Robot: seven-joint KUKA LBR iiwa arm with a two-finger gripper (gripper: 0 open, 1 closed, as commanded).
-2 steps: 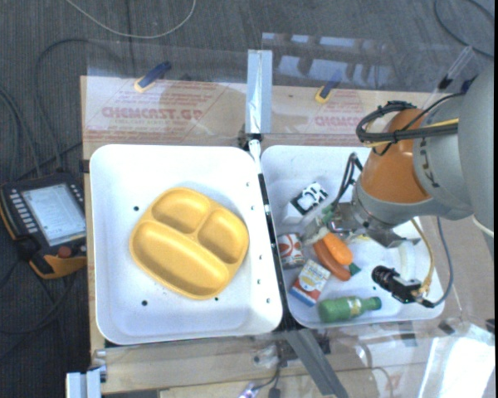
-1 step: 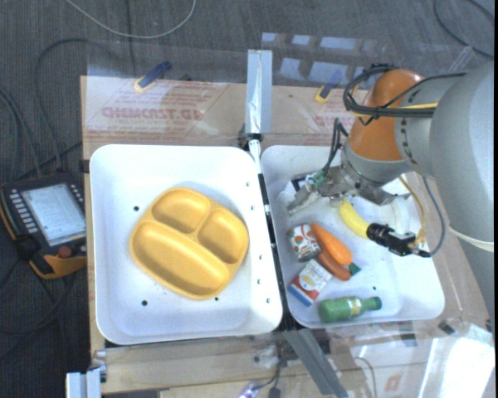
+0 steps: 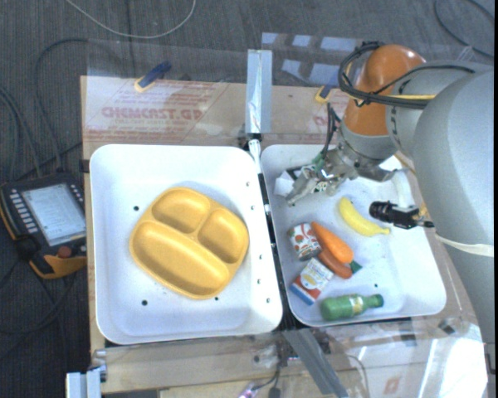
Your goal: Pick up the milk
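Yellow tray point(image 3: 189, 242), yellow banana point(image 3: 358, 217), orange carrot point(image 3: 332, 241), green bottle point(image 3: 349, 306), red-and-white milk point(image 3: 314, 279), white bins point(image 3: 116, 305)

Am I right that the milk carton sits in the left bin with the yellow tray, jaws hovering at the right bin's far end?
Not quite. In the camera view the milk carton lies in the right bin, beside the carrot. The yellow tray is in the left bin.

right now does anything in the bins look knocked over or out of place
Nothing looks spilled or damaged. The milk carton and green bottle both lie on their sides in the right bin, loosely jumbled with the carrot and banana.
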